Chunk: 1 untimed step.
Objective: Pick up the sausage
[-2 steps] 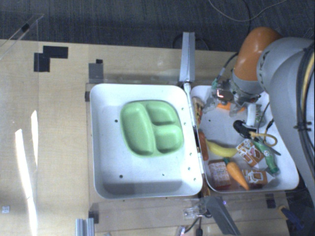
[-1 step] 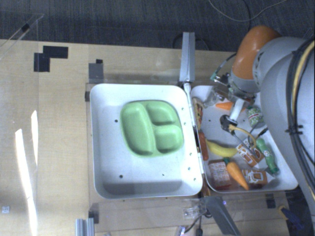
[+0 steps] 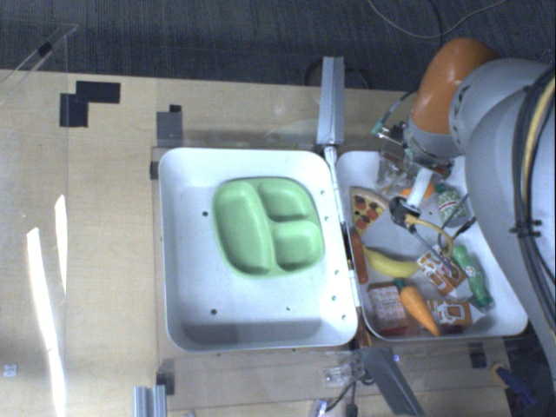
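Note:
The sausage [image 3: 358, 255] is a thin reddish-brown stick lying along the left wall of the right bin [image 3: 512, 320], just below a pizza slice [image 3: 367, 208] and left of a banana [image 3: 393, 264]. The gripper [image 3: 398, 170] hangs over the back of the right bin, beneath the arm's orange band [image 3: 445, 85]. It is up and to the right of the sausage, well apart from it. Nothing shows between the gripper and the sausage but the pizza slice.
The right bin also holds a carrot [image 3: 419, 309], a brown meat block [image 3: 386, 307], printed packets [image 3: 441, 272] and a green bottle [image 3: 469, 276]. A green divided plate [image 3: 268, 225] lies in the left bin [image 3: 187, 302]. The grey arm covers the bin's right side.

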### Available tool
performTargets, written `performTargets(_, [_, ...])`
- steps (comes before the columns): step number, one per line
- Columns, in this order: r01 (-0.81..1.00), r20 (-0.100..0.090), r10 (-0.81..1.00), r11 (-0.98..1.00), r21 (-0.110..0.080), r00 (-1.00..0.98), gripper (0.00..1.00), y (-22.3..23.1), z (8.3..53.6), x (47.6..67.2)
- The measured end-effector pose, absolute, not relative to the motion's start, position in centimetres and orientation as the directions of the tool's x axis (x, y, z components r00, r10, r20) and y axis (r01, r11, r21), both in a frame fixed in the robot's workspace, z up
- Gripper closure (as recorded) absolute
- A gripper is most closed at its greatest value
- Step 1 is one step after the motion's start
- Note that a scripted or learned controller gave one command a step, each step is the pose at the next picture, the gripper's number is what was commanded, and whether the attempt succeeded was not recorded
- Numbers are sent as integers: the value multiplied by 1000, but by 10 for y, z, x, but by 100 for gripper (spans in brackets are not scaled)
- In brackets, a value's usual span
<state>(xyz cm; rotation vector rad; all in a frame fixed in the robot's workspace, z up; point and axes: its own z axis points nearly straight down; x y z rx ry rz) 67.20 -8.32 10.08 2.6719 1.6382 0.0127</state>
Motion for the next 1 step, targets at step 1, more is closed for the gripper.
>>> performTargets(1, [983,2,983,-182,7,182,100,-33,203,670])
